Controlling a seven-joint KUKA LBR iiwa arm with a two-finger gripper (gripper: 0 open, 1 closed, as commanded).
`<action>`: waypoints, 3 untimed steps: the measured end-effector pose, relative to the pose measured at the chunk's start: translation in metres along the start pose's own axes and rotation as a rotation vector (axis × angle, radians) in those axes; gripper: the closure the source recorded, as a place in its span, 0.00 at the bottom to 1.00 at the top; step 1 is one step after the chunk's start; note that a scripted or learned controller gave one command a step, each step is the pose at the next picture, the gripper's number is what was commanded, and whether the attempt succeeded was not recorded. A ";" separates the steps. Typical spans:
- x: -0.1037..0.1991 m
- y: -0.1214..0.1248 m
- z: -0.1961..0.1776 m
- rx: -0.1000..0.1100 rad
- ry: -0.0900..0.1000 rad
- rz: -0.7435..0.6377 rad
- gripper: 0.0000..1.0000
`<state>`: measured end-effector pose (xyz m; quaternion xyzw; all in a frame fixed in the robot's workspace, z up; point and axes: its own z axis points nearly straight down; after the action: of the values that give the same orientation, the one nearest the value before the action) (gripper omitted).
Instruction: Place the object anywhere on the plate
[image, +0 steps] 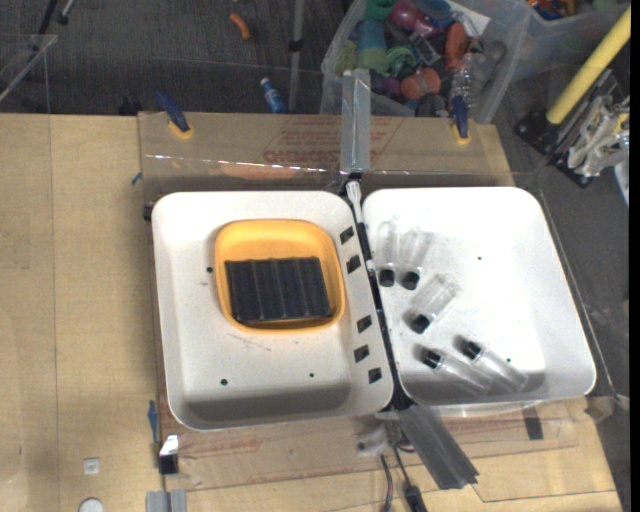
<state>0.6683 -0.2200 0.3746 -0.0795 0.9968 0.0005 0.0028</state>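
Slab (277, 288), black and ridged, lay flat on the orange plate (275, 232). It sat a little toward the plate's near edge, with the rim showing bare on all sides. If that slab was the object meant, I judged the placing already done. It rested wholly within the rim and nothing propped or tilted it, so it needed no further hold. The plate itself sat in the left bin (190, 370), closer to that bin's far edge and right side, leaving a broad bare strip of white floor along the near edge.

How far the gripper was open, and whether it had hold of anything, could not be told.

In the right bin (520, 250) lay several clear vials (432, 303) with dark caps. They were scattered on their sides from the far-left corner down toward the near edge. Being round, they probably settled wherever they rolled. They were hard to see against the white floor, so I could not count them with certainty. Both bins stood touching, side by side, on the wooden bench (70, 300).
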 end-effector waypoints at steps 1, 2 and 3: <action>0.000 -0.001 0.001 -0.001 -0.001 -0.285 1.00; 0.000 0.000 0.011 0.000 0.000 -0.349 1.00; 0.000 -0.001 0.018 -0.002 0.000 -0.676 1.00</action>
<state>0.6682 -0.2207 0.3568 -0.4054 0.9141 0.0006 0.0028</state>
